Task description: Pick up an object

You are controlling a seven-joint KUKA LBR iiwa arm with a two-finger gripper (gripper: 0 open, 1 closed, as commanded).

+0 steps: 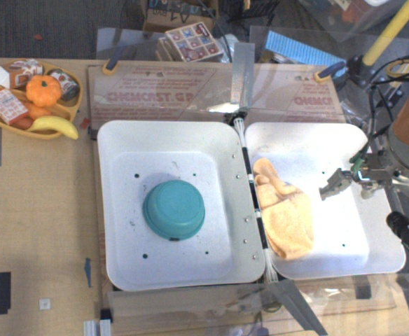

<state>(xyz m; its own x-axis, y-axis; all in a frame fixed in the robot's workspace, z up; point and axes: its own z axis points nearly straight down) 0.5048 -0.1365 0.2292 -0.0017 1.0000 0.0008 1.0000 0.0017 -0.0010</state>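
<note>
A teal bowl [174, 209] lies upside down in the middle of the left bin [120, 145]. A crumpled yellow cloth [286, 214] rests along the left side of the right bin [351, 254], against the divider. My gripper [330, 188] reaches in from the right and hangs over the right bin's middle, a short way right of the cloth and apart from it. Nothing shows in its grasp.
A yellow dish [29, 103] with toy fruit, a banana and small boxes stands on the bench at the far left. Cardboard sheets [162, 93] lie behind the bins. Cables and a yellow pole [397, 19] crowd the upper right near the arm.
</note>
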